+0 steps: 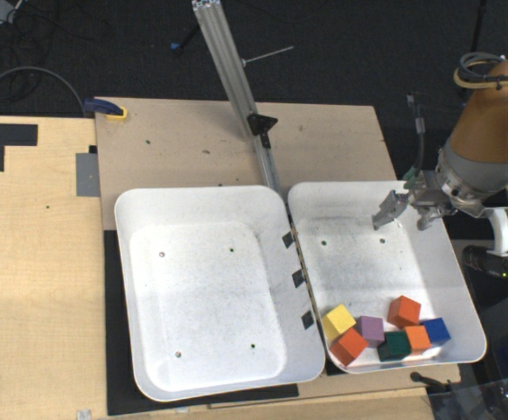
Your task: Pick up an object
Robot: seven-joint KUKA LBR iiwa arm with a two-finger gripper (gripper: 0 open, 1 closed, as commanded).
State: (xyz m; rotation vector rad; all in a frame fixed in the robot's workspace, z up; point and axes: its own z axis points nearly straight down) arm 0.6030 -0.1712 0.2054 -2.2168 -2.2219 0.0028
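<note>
Small rigid blocks: orange-red block [351, 346] looks light, square-sided; pinch its opposite flat faces. Gripper [405, 208] hovers well apart, fingers spread, holding nothing.

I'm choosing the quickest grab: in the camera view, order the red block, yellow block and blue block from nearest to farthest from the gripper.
Measured from the gripper at the right bin's far edge:
1. Red block, in the cluster, nearest.
2. Yellow block, on the cluster's left, and blue block, on its right: too close to call.
</note>
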